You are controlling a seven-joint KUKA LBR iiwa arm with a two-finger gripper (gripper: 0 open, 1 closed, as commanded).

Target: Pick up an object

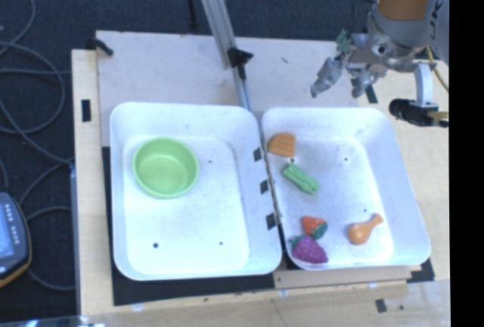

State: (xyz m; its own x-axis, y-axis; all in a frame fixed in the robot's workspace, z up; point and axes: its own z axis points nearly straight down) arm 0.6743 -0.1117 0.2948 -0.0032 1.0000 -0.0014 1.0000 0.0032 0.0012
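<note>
My gripper (346,85) hangs above the bench just behind the far edge of the right bin (393,144), open with nothing between its fingers. In the right bin lie an orange bread-like piece (281,144) near the far left corner, a green pickle (300,179) below it, a red strawberry (312,225), a purple bunch of grapes (308,249) at the front edge, and an orange drumstick (364,229) to the front right. All of them lie well apart from the gripper.
A green bowl (165,166) stands in the left bin (227,242). A slanted metal post (215,7) rises from the bench behind the divide between the bins. Cables lie on the floor at the left.
</note>
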